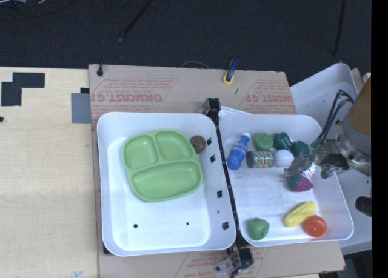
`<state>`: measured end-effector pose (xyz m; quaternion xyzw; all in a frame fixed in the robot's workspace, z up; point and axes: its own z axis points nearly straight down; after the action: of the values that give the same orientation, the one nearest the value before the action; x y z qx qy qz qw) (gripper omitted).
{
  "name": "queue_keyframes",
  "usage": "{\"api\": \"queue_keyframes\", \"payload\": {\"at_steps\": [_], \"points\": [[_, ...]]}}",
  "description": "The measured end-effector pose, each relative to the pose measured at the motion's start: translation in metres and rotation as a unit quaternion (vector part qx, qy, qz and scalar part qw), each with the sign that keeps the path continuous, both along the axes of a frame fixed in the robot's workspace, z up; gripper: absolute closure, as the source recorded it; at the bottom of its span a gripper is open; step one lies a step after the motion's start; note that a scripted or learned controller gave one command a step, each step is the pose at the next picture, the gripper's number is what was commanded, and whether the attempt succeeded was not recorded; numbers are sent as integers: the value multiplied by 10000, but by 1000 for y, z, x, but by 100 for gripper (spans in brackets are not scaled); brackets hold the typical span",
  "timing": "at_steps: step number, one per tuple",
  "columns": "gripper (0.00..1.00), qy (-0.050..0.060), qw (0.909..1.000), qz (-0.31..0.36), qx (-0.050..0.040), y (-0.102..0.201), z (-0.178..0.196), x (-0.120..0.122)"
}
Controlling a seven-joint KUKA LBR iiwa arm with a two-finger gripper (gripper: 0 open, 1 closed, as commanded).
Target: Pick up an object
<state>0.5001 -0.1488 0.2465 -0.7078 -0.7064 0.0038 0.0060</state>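
Two white bins are shown as the gripper is lowered onto a purple toy in the right-hand one, its grip impossible to judge, so the pick is deemed begun but nothing is yet lifted.
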Motion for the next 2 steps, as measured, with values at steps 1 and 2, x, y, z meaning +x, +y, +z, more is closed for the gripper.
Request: {"api": "queue_keyframes", "payload": {"at_steps": [1,2], "points": [[0,-63,10000,11,-14,0,6,2],[0,-32,10000,12,-3,-3,-57,0]]}}
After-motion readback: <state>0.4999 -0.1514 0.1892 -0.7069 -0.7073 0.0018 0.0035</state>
